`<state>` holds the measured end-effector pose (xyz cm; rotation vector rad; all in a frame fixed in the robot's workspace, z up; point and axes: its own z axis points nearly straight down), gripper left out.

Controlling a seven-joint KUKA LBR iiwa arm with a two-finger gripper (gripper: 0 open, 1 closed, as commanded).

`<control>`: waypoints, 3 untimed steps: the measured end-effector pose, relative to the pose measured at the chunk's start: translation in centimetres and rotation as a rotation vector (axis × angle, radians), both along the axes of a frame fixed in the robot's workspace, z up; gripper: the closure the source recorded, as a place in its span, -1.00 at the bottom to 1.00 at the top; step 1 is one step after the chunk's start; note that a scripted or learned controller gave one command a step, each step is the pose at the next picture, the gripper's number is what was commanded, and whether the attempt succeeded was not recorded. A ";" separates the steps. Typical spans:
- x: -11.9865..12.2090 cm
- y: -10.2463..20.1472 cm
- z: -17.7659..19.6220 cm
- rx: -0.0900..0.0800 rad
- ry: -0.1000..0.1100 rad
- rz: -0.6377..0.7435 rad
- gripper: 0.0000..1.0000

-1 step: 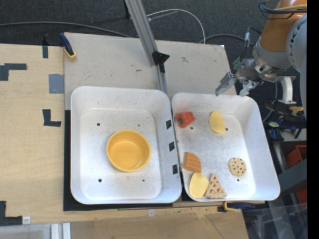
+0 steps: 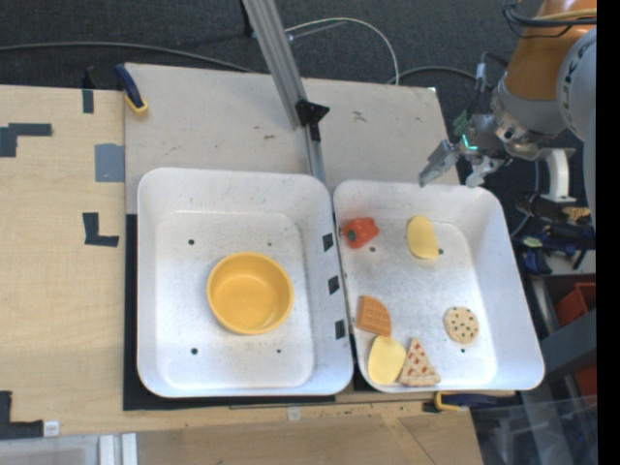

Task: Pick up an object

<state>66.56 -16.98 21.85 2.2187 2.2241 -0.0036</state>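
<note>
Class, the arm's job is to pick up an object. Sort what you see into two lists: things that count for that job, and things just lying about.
For the job:
gripper
red toy
yellow oval piece
cookie
pizza slice
brown piece
pale yellow piece
yellow bowl

Lying about:
blue-and-yellow clamp
metal pole
cables

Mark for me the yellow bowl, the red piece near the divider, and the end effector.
yellow bowl (image 2: 250,294): camera view, on the middle of its inside.
red piece (image 2: 361,231): camera view, on its centre.
end effector (image 2: 457,167): camera view, midway between its fingertips, above the right bin's far edge.
</note>
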 end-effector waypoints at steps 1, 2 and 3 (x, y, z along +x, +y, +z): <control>-0.6 0.7 -6.2 0.002 0.006 0.000 -1.00; -1.1 0.9 -12.7 0.002 0.007 0.000 -1.00; -1.1 0.9 -12.9 0.000 -0.001 0.000 -1.00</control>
